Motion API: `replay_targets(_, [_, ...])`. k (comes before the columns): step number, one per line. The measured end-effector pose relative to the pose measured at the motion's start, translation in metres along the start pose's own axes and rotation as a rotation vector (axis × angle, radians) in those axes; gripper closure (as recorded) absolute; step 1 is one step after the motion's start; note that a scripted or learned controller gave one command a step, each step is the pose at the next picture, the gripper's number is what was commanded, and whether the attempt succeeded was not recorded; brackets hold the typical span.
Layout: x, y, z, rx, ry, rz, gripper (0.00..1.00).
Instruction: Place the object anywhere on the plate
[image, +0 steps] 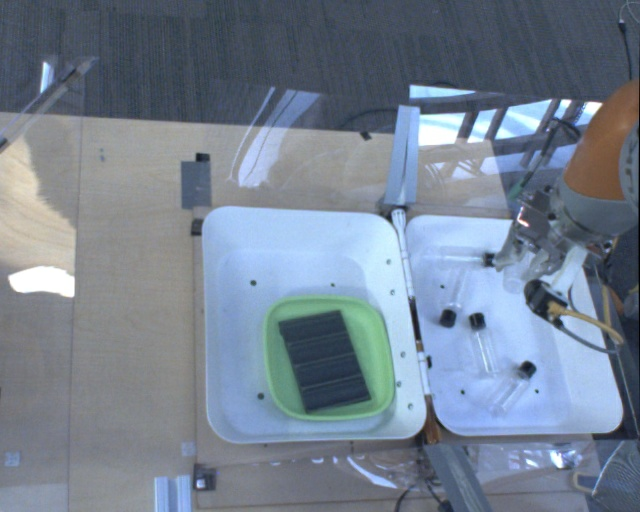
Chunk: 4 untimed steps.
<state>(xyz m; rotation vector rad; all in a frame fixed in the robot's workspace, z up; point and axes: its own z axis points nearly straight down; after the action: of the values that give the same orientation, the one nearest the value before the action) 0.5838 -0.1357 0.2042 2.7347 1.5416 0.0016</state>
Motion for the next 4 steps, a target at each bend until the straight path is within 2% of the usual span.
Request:
replay_targets(1, [0.078, -0.036, -0.061, -0.004, 0.003, 0.016, 1.0])
replay_targets(2, [0.122, -0.096, -0.023, 0.001, 0.002, -0.131, 1.0])
replay_targets(3, [0.18, -0.173, 0.018, 0.002, 0.002, -0.202, 1.0])
replay_targets(4, [0.18, -0.173, 0.018, 0.002, 0.002, -0.201, 0.0])
